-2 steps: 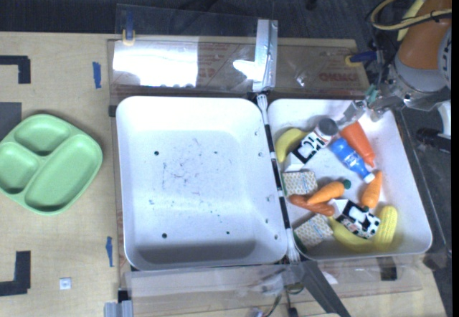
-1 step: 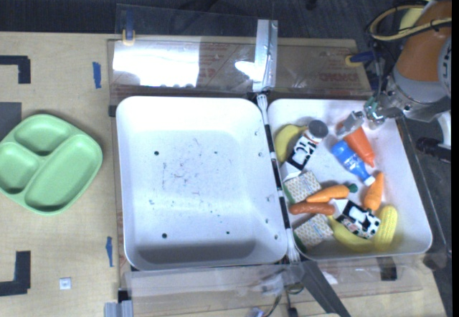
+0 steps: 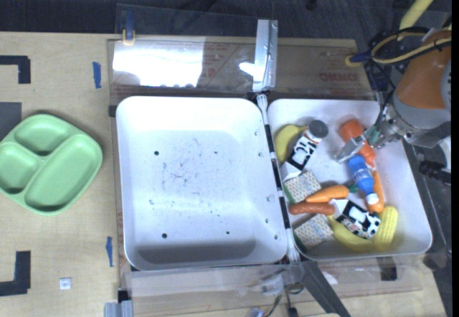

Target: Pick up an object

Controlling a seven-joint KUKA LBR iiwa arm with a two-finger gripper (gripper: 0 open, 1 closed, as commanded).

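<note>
Hovering pincer (image 3: 373,138): fingers' spread cannot be told.
Blue bottle (image 3: 361,178), at its 6 o'clock: light, stiff, slippery; grip mid-body.

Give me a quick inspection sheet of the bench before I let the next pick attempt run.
Surface: wooden bench bearing two white bins; left bin has faint marks on its floor.
Job's things: right bin holds a banana, carrot, blue bottle, black-and-white bottle and waffle-like blocks, heaped together.
Clutter: green divided plate left of the bins.
Grippers: pincer low over the right bin's far side; grip state unclear.
Cables: yellow and black cables by the arm.
Surroundings: clear panel behind the bins; dark floor.
</note>
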